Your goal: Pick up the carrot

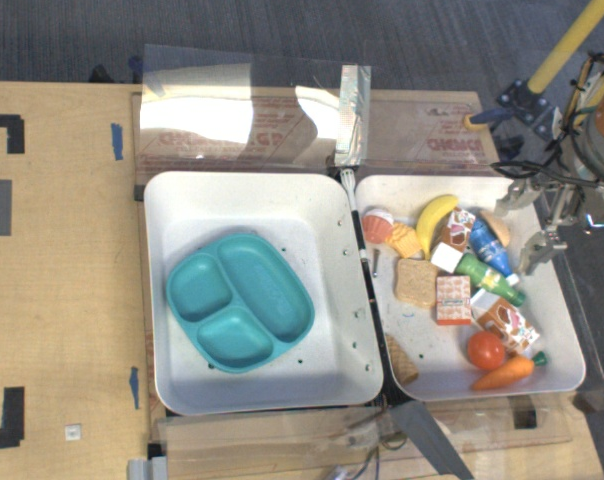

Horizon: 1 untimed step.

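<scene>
Low in the right bin (572, 363), carrot (504, 373) beside tomato (487, 349), fingers' (538, 226) state unclear

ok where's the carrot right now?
Camera view: the carrot lies in the right bin, near its front-right corner, just below the tomato and the snack box.

Glossy plastic carrot (503, 373), smooth teal plastic tray (240, 300) (3 compartments), matt white bins (252, 393).
</scene>
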Each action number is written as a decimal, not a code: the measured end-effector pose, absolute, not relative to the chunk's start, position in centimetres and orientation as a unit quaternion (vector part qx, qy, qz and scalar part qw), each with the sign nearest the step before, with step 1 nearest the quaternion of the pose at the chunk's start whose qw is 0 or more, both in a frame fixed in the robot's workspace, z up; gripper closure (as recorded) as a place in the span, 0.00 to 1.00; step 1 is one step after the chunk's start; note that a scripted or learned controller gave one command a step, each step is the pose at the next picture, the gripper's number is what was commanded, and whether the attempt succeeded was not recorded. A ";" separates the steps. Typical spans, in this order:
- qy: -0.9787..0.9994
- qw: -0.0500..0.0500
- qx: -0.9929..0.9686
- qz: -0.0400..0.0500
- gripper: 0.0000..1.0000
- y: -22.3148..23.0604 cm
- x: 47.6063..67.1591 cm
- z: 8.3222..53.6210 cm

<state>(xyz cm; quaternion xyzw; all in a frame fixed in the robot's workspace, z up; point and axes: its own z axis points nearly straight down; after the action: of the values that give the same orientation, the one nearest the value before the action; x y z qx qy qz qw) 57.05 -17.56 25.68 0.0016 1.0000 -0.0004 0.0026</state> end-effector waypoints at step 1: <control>0.941 -0.003 0.339 0.000 0.00 -11.8 57.9 10.7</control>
<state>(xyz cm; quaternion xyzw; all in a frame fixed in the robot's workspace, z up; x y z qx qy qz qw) 57.88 -11.83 10.70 0.3391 0.9407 0.0002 -0.0033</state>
